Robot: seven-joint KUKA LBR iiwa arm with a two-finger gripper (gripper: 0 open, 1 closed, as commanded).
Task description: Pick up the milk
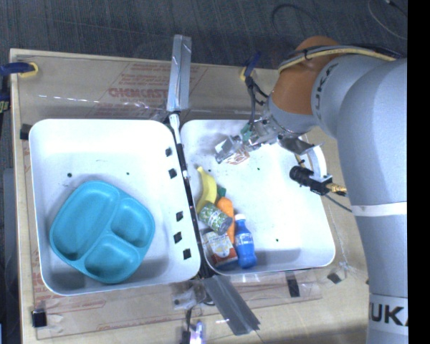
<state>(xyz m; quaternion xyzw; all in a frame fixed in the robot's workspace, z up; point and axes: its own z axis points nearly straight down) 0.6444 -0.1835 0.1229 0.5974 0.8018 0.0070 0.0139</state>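
The milk, a small white carton with a red base (220, 248), lies at the near left corner of the right bin (301, 221). It is wedged between the bin's left wall and a blue bottle with a white cap (244, 245). My gripper (227, 149) hangs over the far part of the right bin, well away from the carton and beyond the banana (208, 187). A small pinkish patch shows just under the gripper; I cannot make out what it is.
A green can (215, 217) and an orange carrot-like piece (226, 209) lie between the banana and the carton. The left bin (57, 149) holds a blue divided plate (102, 230). A black fitting (309, 178) juts from the arm over the right bin.
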